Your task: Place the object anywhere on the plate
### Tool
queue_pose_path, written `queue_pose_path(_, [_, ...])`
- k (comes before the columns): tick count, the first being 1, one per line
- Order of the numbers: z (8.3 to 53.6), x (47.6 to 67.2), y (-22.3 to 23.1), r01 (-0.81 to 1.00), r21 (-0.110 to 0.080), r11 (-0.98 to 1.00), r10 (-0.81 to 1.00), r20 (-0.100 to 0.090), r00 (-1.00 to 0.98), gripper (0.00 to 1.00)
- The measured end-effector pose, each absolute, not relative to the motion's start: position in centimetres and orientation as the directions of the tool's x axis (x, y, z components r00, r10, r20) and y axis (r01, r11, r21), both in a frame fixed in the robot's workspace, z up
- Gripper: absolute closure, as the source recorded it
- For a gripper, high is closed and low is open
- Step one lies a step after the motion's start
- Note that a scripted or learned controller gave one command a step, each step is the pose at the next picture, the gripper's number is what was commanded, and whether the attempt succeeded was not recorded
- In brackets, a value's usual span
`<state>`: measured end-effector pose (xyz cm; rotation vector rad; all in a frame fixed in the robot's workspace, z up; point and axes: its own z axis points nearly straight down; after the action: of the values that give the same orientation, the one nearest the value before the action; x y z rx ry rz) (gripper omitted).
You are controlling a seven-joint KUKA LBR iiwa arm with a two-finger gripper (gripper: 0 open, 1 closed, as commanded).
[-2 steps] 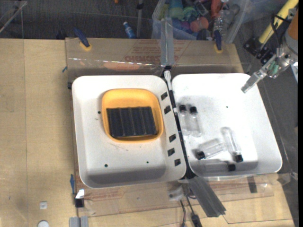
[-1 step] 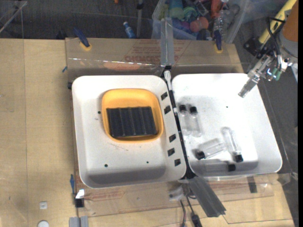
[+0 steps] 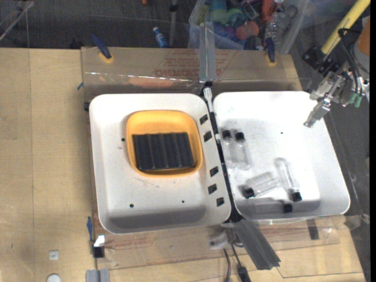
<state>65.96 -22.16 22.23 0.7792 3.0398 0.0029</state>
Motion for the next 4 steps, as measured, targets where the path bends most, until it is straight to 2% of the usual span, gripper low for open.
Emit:
queue_pose_path(2, [23.9,65.9,-22.0,0.209,0.001,0.978,0.209,-0.010,-0.978,0.00])
queue_pose_path(3, [23.4,66.0,-22.0,0.138,0.000,0.990,0.138,-0.007,-0.990,0.00])
queue_pose_path(4, [21.5,66.0,-22.1,-0.221,0.001,0.975,-0.221,-0.006,-0.975,0.00])
